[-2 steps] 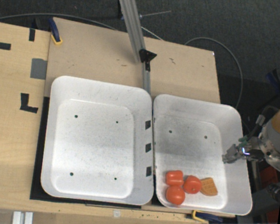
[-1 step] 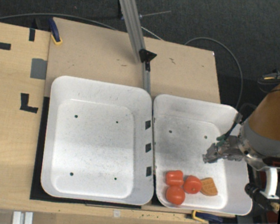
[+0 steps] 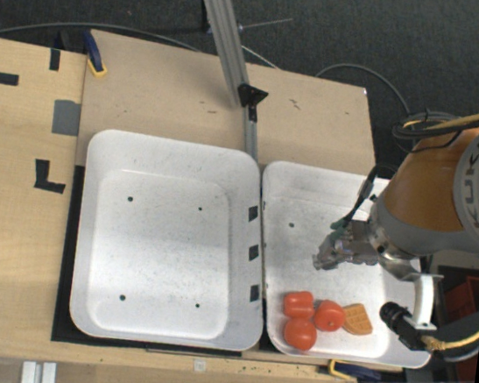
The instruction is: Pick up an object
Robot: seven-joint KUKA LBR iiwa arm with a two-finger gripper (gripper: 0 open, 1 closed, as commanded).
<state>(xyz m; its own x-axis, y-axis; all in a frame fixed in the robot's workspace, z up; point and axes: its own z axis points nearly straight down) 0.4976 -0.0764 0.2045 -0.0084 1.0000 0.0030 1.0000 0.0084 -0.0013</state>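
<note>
1. Reaching in from the right, the grey arm with the orange band (image 3: 431, 182) holds its two-finger gripper (image 3: 329, 257) over the right shallow white plastic bin (image 3: 310, 192).
2. The metal fingers point down and to the left, and I cannot tell if they are wide or narrow, because they are small and dark against the speckled floor of the bin. No object is visible between them.
3. Below the gripper, near the front wall of the same bin, lie three round red tomato-like objects (image 3: 301, 318) close together, two above and one lower.
4. Just to the right of them lies a small orange-brown wedge like a piece of bread (image 3: 358, 319), touching or almost touching the nearest red one.
5. To the left of the gripper stands the left shallow white plastic bin (image 3: 162, 237).
6. Both bins rest on a light brown wooden bench (image 3: 174, 89).
</note>
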